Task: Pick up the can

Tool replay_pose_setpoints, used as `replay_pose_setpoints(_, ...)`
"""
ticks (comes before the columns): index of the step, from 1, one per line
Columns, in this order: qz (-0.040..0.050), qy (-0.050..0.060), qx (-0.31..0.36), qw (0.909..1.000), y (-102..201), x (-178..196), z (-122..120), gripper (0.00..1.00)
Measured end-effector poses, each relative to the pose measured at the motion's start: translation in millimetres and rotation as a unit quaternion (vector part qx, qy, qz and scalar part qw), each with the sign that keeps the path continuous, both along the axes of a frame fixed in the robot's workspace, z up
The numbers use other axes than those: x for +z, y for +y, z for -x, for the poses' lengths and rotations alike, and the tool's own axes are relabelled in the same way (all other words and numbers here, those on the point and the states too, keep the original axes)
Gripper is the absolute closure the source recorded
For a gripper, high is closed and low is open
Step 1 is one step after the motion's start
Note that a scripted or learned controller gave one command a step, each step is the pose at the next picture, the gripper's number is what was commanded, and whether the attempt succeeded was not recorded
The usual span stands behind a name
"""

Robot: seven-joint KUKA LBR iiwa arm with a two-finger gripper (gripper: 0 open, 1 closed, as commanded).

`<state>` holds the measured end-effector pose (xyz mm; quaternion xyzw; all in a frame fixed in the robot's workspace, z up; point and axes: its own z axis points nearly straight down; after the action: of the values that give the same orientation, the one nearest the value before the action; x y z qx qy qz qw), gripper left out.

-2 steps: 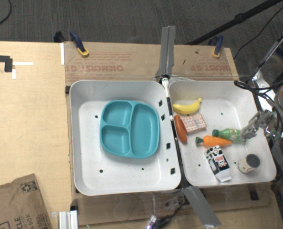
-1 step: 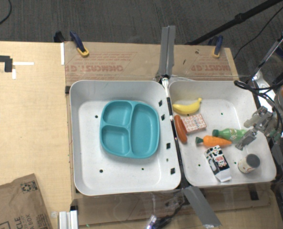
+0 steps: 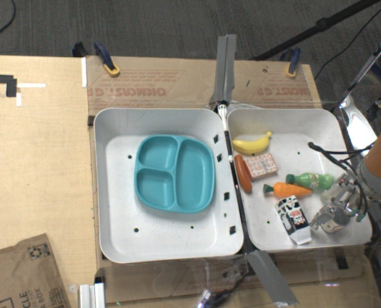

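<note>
A small black, white and red printed container (image 3: 293, 218) lies on its side in the right bin (image 3: 344, 133), near the front wall; it is the only thing here that could be the can, though its shape is unclear. My gripper (image 3: 329, 221) hangs low over the bin's front right corner, just right of that container and apart from it by a small gap. Nothing shows held in the gripper. The arm enters from the right edge.
The right bin also holds a banana (image 3: 251, 144), a red sausage (image 3: 243, 173), a pink box (image 3: 261, 165), a carrot (image 3: 290, 189) and a green bottle (image 3: 311, 181). A teal divided plate (image 3: 176, 173) lies in the left bin (image 3: 113, 191). A black cable (image 3: 331, 151) crosses the right bin.
</note>
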<state>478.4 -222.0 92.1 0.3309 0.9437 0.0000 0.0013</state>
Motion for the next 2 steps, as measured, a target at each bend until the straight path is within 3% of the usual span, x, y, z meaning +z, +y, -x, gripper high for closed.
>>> replay_pose_setpoints(1,-0.0001,-0.001,-0.001,1.0000,0.3,9.1,-1.1,1.00)
replay_pose_setpoints(2,-0.0002,0.000,0.225,0.9743,0.7,2.9,-0.1,1.00)
